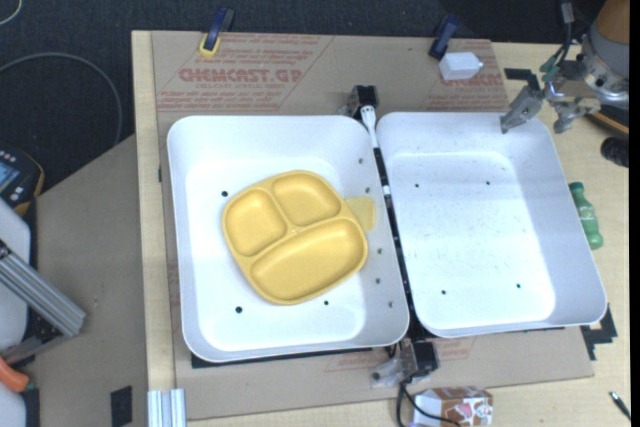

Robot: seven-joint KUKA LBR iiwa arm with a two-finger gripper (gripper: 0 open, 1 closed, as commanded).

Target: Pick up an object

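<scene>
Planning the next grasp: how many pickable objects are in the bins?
1. A yellow divided plate lies in the left bin, toward its middle. A small yellowish patch sits at its right edge; I cannot tell what it is. The tool hovers above the right bin.

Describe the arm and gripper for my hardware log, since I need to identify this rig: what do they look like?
At the view's upper right, the gripper has two thin, grey metallic fingers on a compact silvery body. Dark cables run down to it from above, and small green parts sit near its mount. Behind it is a rounded pale grey wrist section, with a tan-orange section above.
</scene>
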